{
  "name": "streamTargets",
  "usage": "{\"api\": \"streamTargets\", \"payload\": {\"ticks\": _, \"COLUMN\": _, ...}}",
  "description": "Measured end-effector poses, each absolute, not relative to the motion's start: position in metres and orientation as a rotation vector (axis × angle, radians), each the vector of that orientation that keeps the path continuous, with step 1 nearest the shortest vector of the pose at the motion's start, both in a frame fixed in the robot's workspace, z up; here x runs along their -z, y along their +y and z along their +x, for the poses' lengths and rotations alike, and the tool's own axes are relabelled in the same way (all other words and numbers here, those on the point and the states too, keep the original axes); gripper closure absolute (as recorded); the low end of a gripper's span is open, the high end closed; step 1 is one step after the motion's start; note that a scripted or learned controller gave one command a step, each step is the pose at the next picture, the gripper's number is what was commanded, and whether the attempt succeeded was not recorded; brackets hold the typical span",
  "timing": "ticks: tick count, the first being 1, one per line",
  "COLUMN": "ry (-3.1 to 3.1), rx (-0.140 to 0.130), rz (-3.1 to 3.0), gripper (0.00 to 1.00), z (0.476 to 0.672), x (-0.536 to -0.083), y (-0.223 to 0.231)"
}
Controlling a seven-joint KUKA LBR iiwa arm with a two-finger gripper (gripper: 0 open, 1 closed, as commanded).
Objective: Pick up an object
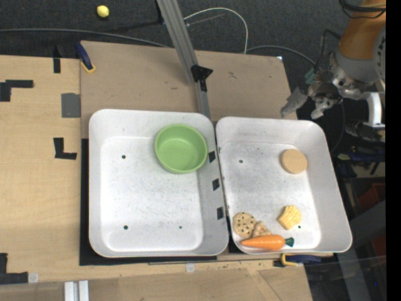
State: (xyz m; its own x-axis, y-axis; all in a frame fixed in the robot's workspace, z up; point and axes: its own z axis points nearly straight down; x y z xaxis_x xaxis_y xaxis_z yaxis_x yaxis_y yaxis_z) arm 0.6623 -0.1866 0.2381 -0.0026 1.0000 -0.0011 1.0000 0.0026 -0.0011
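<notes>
The gripper (305,104) is seen at the upper right of the frame, jaws spread and empty, hung above the right bin (313,130) rim from the tilted wrist. Lower right lies a toy carrot (266,242), judged light, stiff and smooth; it is best taken across its thick middle.

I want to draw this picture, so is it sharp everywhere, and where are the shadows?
In the camera view, the green bowl and carrot look sharp; light is soft and even, with just a thin shadow along the left bin rim; the floor at top is dark; the end effector at the right looks a little blurry.
</notes>
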Motion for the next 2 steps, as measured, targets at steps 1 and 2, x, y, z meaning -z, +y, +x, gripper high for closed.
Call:
{"api": "streamTargets", "payload": {"ticks": 1, "ry": 2.224, "rx": 0.004, "rz": 2.219, "gripper": 0.0, "z": 0.662, "x": -0.238, "y": -0.187}}
{"api": "streamTargets", "payload": {"ticks": 2, "ry": 2.227, "rx": 0.006, "rz": 2.22, "gripper": 0.0, "z": 0.663, "x": -0.194, "y": -0.182}}
